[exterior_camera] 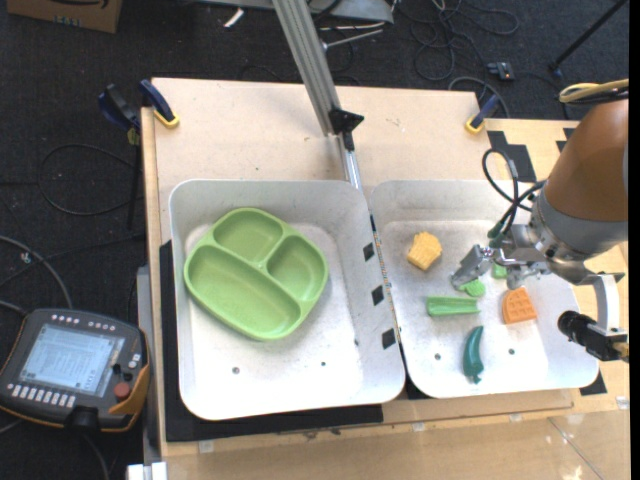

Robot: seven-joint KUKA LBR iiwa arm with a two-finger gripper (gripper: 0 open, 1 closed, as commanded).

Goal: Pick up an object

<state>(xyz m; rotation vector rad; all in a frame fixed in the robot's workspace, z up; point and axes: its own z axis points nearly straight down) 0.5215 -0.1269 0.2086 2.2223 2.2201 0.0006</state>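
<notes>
On the wooden desk (pixel 250 128), the left white shallow bin (pixel 200 368) holds a light green plastic divided plate (pixel 256 271) with three compartments, its long axis running from upper left to lower right. In the right white shallow bin (pixel 420 203) lie several small toy pieces. A yellow blocky piece (pixel 424 250) sits toward the upper left of that bin. Below it, a green bar-shaped piece (pixel 452 307) lies nearly level, its long axis left to right. Lower still, a dark teal curved piece (pixel 473 354) stands almost upright in the view, tip pointing down. A small light green piece (pixel 474 289) lies just beneath the metal end effector (pixel 478 267); whether its fingers are spread or closed cannot be told here, and no piece shows between them. Just right, an orange ridged block (pixel 518 306) rests flat near the grey arm (pixel 585 193).
</notes>
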